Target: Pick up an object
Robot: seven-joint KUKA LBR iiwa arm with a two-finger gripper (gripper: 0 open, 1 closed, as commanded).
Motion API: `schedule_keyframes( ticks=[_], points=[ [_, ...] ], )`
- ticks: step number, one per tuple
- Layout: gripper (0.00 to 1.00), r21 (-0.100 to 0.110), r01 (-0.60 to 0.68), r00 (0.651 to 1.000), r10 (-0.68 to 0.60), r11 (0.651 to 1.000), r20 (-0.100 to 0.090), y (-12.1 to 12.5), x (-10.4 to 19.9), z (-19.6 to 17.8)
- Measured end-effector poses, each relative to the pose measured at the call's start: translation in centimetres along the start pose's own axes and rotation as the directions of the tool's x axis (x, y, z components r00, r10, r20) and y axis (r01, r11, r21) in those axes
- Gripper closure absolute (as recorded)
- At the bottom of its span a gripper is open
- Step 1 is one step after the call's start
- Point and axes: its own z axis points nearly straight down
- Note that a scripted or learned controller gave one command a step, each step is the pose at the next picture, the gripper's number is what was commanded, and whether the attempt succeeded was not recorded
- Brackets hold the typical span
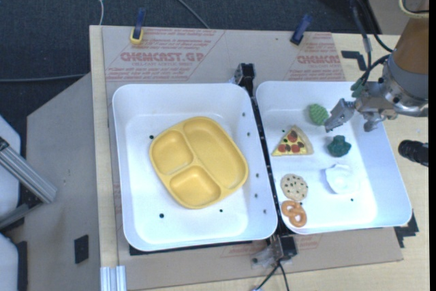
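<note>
Gripper [353, 116] hovers near the right bin's [381, 215] far edge, fingers spread and empty, between the green piece [317, 113] and broccoli [338, 145]; next, choose one, descend, close.

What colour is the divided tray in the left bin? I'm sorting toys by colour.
Yellow: the three-compartment plastic tray is plain yellow, clearest in the camera view.

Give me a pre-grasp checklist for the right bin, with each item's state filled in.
1. Hand is over the right bin: ok.
2. Hand carries nothing yet: ok.
3. Finger opening: cannot tell.
4. Dark green toy lies apart from the pizza slice: ok.
5. Light green toy sits beside the hand, not under it: ok.
6. Cookie and pretzel nearly touch, poor first pick: not ok.
</note>
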Motion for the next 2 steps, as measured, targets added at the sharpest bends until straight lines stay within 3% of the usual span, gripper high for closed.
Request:
schedule_keyframes(
  ticks=[1,2],
  points=[
    [0.00,-0.012,0.003,1.000,-0.003,1.000,0.002,0.2,0.0,-0.6],
    [0.00,-0.008,0.002,1.000,-0.002,1.000,0.001,0.6,0.1,3.7]
  ],
)
